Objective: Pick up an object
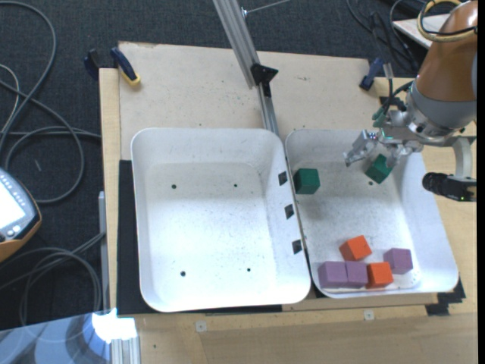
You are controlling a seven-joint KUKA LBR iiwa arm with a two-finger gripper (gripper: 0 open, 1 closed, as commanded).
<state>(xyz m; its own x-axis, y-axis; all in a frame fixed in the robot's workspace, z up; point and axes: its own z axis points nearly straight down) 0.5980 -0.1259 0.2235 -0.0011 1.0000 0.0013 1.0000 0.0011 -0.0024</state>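
Observation:
My gripper (377,162) hangs over the far part of the right bin (429,226), below the grey and orange arm that comes in from the right. It is shut on a small green block (378,172), which shows between its fingers and looks lifted off the bin floor. A second green cube (307,180) lies on the bin floor near the left wall. At the near end sit an orange cube (355,248), another orange cube (380,274), a purple block (342,274) and a purple cube (398,260).
The left bin (151,203) stands beside the right one, with a divider wall between them. A slanted metal pole (241,36) rises behind the bins. Blue clamps (125,65) grip the bench's far corners. Cables lie on the floor to the left.

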